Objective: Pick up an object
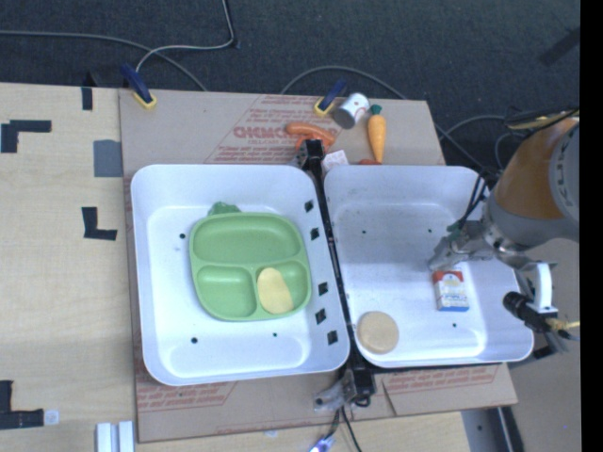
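Over at 3 o'clock, the grey arm with its orange band reaches into the right bin (415, 182), a shallow white plastic tub with rounded corners and a smooth, slightly glossy floor. Its gripper (455, 250) hangs low in that bin, metal fingers pointing toward 9 o'clock; whether they are spread or pressed together I cannot tell from this angle. Nothing shows between them. Just beside the gripper, toward 6 o'clock, a small box (453, 290) lies flat on the bin floor, rectangular, white with red and blue print. I cannot tell if the gripper touches it. Near the bin's 7 o'clock corner sits a round tan disc (378, 331), matte and biscuit-like, well apart from the box.

The left bin (160, 196), the same white tub, touches the right one along a seam of black clips. A green plate (250, 263) of smooth plastic with 3 compartments lies in its middle. A soft yellow oval piece (275, 290) rests in the plate's 5 o'clock compartment. A bit of green leafy stuff (224, 208) peeks from behind the plate at 11 o'clock.

Behind the bins, at 12 o'clock on the cardboard sheet (188, 130) covering the tabletop, lie a toy carrot (376, 135), an orange sausage shape (309, 131) and a small white cylinder (352, 109).
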`<state>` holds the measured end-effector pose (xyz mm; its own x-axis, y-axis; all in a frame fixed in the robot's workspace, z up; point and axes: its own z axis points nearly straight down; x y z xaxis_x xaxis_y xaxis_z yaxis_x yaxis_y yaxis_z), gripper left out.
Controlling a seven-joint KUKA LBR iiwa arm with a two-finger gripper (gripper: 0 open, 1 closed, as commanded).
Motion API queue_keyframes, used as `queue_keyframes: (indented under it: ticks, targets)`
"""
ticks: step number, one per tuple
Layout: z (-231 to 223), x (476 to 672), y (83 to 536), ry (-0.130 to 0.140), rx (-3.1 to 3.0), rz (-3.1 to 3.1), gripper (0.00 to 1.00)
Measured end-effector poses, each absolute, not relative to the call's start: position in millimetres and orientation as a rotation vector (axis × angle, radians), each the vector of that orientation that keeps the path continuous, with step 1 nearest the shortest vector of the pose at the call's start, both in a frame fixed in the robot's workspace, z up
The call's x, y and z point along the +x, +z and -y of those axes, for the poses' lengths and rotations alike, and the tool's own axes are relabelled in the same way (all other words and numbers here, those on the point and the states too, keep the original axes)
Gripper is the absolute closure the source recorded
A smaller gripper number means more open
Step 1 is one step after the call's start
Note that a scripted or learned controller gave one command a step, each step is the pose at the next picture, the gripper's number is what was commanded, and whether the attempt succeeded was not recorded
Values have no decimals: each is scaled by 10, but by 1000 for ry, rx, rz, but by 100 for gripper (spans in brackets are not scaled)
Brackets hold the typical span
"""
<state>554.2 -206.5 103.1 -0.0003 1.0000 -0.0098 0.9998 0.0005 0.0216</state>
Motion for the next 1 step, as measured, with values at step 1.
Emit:
queue_keyframes:
  ticks: [1]
  targets:
    - [1651, 5128, 1018, -1, 2222, -2224, 100]
